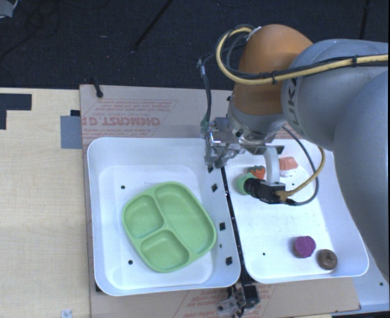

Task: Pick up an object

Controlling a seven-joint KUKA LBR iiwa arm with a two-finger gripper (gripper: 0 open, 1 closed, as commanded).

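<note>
My gripper [214, 156] hangs over the rim between the two bins, at the far edge of the right bin [281, 270]. Just right of it, partly hidden under the wrist, lie a small green piece [240, 185], an orange piece [257, 172] and an orange-and-white item [287, 163]. A purple lump [304, 246] and a brown ring-shaped piece [326, 259] rest near the right bin's front right corner. Nothing is visible in the gripper.
A green divided plate [169, 226] lies in the left bin [105, 177]. The arm's big orange and grey body covers the right bin's far right part. Cardboard [142, 114] lies under the bins, with a pale wooden bench [29, 211] to the left.
</note>
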